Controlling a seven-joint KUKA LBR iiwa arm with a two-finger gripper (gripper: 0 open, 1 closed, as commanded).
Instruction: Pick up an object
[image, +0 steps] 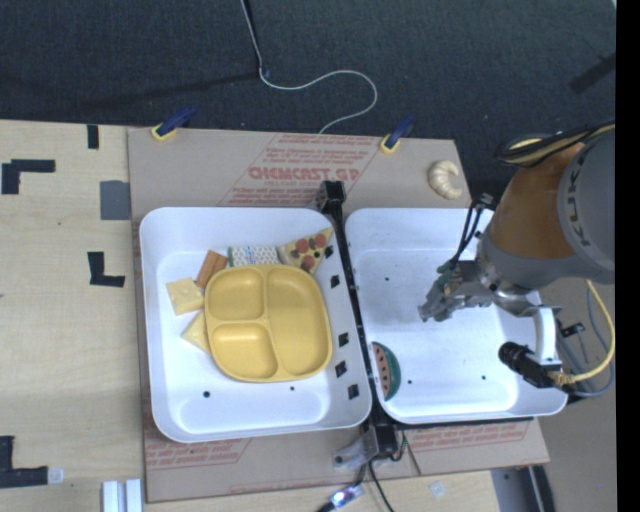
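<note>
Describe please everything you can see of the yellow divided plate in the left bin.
The yellow divided plate looks like smooth plastic, squarish with rounded corners, and has three compartments: two at the far side, one wider at the near side. All three look empty. It lies flat, right side up, slightly turned, in the middle of the left bin. Flat toy food pieces stick out from under its left and far edges, so it rests partly on them.

Count on inspection: 2 white bins, the left bin (160, 330) and the right bin (440, 395). Left bin: 1 yellow divided plate (268, 322) with 3 compartments; around it, partly hidden, what look like 5 small food-shaped pieces (185, 296), though the plate may cover more. Right bin: 1 watermelon slice (386, 367). On the cardboard: 2 blue-and-yellow clamps (174, 122) and 1 pale shell-like item (447, 179).
</note>
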